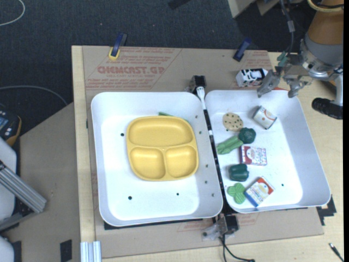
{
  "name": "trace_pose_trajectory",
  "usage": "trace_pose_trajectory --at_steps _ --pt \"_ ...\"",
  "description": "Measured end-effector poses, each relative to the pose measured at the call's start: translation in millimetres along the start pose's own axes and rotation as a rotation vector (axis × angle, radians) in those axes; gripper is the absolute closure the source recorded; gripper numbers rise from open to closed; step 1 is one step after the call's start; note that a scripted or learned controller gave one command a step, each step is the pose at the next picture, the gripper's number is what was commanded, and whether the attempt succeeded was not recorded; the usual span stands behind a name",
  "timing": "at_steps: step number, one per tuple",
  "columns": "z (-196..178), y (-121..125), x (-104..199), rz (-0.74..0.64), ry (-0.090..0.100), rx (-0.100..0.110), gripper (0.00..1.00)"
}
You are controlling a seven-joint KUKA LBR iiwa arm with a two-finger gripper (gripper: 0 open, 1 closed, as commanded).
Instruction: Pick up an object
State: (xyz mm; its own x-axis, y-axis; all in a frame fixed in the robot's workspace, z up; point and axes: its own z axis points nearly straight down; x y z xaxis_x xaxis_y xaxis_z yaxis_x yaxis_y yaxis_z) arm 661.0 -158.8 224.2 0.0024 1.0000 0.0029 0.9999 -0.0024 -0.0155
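Observation:
My gripper (280,88) hangs over the far edge of the right bin (305,146), its two fingers spread apart with nothing between them. Below and left of it in that bin lie a small white can (264,117) on its side, a round cookie (233,121), a green pickle-shaped piece (229,144) next to a dark green lump (247,135), a red and white carton (253,156), a dark green cup (238,172), a light green toy (236,191) and a small colourful box (258,191).
The left bin (109,146) holds a yellow divided plate (162,147) with a green scrap behind it. A black and white toy (251,76) sits on the bench behind the right bin. Blue clamps (116,46) hold the board's far edge.

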Motion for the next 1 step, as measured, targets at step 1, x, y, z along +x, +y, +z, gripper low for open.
trace_pose_trajectory --at_steps 1 --pt "-9.1 2.7 0.4 -0.003 -0.003 -0.015 0.0"
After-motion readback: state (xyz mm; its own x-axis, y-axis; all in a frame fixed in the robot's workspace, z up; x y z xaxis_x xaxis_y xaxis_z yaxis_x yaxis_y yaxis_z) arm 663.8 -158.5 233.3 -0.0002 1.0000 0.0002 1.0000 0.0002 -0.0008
